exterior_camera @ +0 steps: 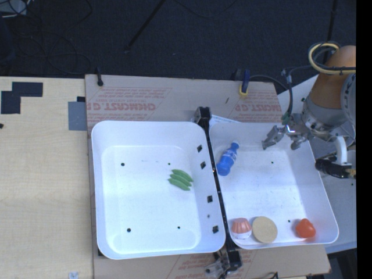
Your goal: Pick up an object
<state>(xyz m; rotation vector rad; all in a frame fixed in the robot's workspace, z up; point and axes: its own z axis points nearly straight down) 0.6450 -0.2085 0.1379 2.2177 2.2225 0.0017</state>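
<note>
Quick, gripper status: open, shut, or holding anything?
Two-finger gripper: open, fingers spread, holding nothing, above the right white bin.

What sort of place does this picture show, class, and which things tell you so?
Probably a robotics lab bench: a robot arm reaches over two white bins, small test objects like a blue bottle lie inside, and cables trail behind.

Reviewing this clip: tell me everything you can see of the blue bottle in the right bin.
The blue bottle is small, looks like plastic, with a lighter blue cap end. It lies on its side, tilted, cap toward the upper right, base toward the lower left. It rests on the floor of the right bin, near the upper left, close beside the black divider. The gripper is apart from it, to its right.
</note>
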